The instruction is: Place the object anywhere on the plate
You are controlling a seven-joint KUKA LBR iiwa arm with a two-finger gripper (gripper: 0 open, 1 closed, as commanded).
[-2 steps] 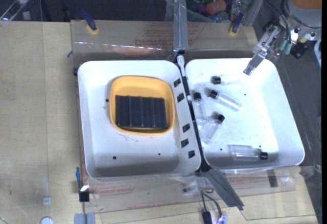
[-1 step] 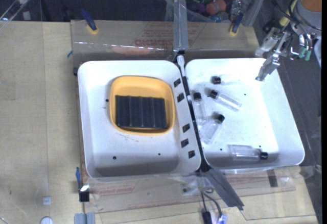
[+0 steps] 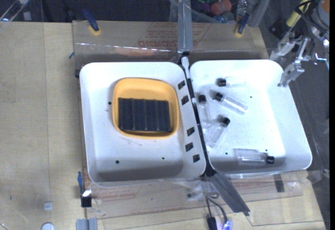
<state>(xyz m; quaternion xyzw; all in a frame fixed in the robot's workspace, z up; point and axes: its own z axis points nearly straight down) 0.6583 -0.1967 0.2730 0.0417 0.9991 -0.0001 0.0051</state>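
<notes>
Gripper: the silver two-finger gripper (image 3: 293, 64) hangs over the far right corner of the right white bin (image 3: 293, 134), up and out of the clutter; from here I cannot tell how it is set, and nothing shows in it.
Objects: small clear plastic vials with black caps lie scattered in that right bin. One sits far (image 3: 228, 83), one just below it (image 3: 229, 100), one hard by the divider (image 3: 204, 109), one mid-bin (image 3: 219, 128), and one near the front edge (image 3: 252, 157).
Plate: the yellow rounded plate with a dark ribbed insert (image 3: 144, 111) rests in the left white bin (image 3: 99, 119), well apart from every vial.
Step in hand: to my eye, picking. No vial is lifted yet.
Best target: the near vial looks the pick, lying alone with bare floor around it.
Approach: come down straight, jaws across the vial's narrow body, not along its length.
Watch out: the clear bodies are round and may roll; the one by the divider is crowded.
Carry: lift well above the centre divider (image 3: 189, 113) before crossing left.
</notes>
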